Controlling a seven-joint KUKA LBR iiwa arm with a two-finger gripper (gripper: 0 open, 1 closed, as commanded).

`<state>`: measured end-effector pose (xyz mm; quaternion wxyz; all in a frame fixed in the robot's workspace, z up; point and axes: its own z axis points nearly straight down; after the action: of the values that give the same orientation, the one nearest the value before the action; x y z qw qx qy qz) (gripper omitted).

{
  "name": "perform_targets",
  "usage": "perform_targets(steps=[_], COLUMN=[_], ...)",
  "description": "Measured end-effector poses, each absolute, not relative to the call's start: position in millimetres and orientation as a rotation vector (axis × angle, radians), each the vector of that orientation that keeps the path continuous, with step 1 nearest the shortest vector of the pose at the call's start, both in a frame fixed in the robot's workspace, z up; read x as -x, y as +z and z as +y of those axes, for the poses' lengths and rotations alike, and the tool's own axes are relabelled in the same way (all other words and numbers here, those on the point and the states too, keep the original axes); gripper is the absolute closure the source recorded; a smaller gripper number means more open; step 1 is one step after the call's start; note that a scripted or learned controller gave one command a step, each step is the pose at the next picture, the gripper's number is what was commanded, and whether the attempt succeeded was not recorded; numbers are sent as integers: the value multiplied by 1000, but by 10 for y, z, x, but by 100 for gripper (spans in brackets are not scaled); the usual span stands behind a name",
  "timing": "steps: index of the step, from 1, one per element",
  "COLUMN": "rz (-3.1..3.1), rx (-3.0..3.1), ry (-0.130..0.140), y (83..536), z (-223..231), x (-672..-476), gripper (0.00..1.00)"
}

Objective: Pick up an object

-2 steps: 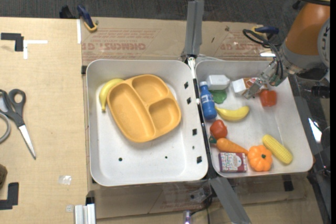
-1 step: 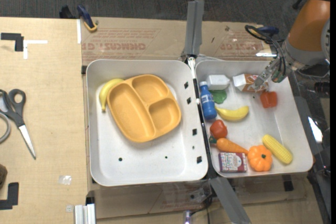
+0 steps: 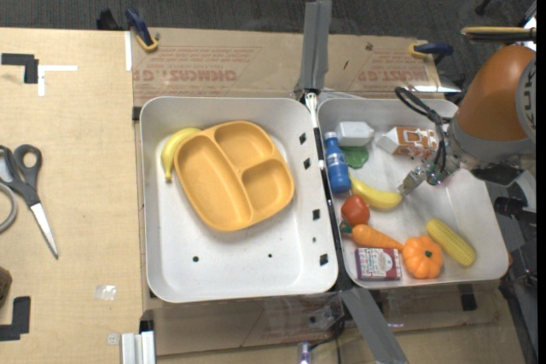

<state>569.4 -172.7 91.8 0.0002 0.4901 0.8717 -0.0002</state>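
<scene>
The right bin (image 3: 478,209) holds several toy foods. A small yellow banana (image 3: 375,196) lies in its middle, with a red tomato (image 3: 355,210) and an orange carrot (image 3: 375,237) in front of it. Along the bin's front are a pumpkin (image 3: 424,257), a corn cob (image 3: 450,241) and a pink box (image 3: 377,263). A blue bottle (image 3: 336,164), a white block (image 3: 355,133), a green piece (image 3: 356,155) and a small carton (image 3: 413,143) lie toward the back. My gripper (image 3: 415,181) hangs low in this bin, just right of the banana's tip, with nothing seen in it.
The left bin (image 3: 171,268) carries a yellow divided plate (image 3: 235,175) with a second banana (image 3: 175,147) against its left rim. Scissors (image 3: 30,192) lie on the bench at far left. The arm's orange band (image 3: 503,94) hangs over the right bin's back right corner.
</scene>
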Motion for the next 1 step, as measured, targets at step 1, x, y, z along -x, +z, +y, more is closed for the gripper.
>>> perform_targets(steps=[1], rz=[2738], rx=[-1539], ry=[-1], y=[919], z=[-1726], x=[-5695], gripper=[0])
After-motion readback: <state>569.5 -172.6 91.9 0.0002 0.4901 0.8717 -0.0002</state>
